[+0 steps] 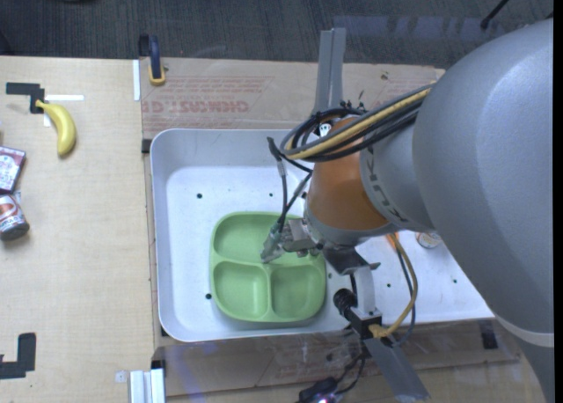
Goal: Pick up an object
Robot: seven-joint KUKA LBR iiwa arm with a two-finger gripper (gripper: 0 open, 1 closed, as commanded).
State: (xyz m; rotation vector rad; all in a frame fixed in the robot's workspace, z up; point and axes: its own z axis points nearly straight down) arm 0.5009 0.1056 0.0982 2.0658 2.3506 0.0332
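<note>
One green divided plate (pixel 264 280) is lying in the white bin (pixel 176 216), toward its near wall | the gripper (pixel 283 243) is hanging over the plate's upper right compartment | whether the fingers are spread or closed cannot be told | a banana (pixel 62 127) is lying on the desk (pixel 79 304) to the left, well apart from the bin.

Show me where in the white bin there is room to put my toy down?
The white bin has bare floor along its left wall and across the top, between the green divided plate and the back rim. The right side is crowded: the arm hangs over the plate's right edge with its cables.
</note>
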